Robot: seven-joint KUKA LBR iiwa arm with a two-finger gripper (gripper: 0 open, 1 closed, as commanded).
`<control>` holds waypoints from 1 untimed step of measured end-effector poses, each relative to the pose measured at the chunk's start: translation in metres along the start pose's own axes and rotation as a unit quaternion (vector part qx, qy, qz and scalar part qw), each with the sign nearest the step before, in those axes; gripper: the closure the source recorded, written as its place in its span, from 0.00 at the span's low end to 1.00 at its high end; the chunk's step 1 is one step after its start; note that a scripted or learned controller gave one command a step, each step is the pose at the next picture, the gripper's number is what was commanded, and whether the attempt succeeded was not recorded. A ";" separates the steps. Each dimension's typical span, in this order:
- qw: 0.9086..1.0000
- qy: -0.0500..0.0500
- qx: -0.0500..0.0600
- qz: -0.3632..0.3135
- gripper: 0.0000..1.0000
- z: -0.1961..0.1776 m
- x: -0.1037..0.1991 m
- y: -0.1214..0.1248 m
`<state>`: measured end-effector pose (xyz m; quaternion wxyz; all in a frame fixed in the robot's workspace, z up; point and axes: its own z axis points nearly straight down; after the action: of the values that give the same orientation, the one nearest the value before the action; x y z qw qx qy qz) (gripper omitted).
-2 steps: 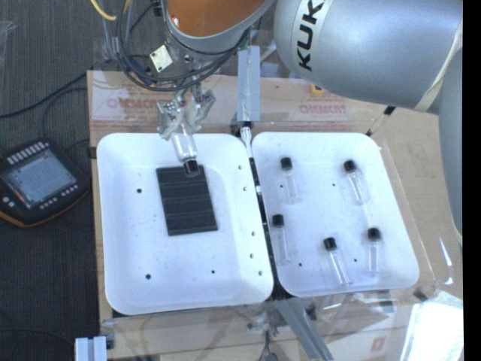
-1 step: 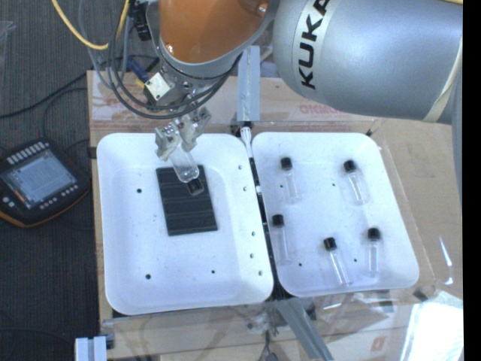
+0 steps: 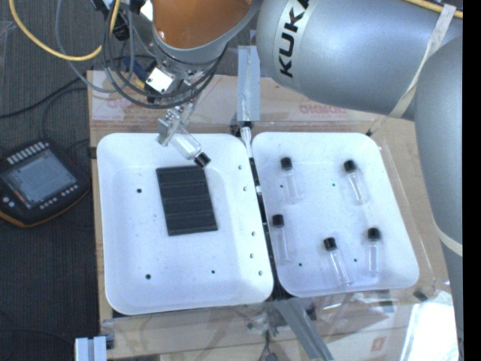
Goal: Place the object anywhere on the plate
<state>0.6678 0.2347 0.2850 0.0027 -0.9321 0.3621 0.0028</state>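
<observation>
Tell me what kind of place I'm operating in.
Likely a robotics lab bench: a KUKA arm, a teach pendant on the floor, and two white bins holding vials and a black plate.

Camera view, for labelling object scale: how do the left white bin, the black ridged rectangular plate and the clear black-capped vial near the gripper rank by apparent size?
1. Left white bin.
2. Black ridged rectangular plate.
3. Clear black-capped vial, at the gripper; possibly raised nearer the camera, yet plainly smallest.
</observation>
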 end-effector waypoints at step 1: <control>0.991 0.000 -0.001 -0.134 1.00 -0.077 -0.052 0.047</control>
<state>0.5979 0.2350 0.3627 0.0021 -0.9723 0.2335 0.0028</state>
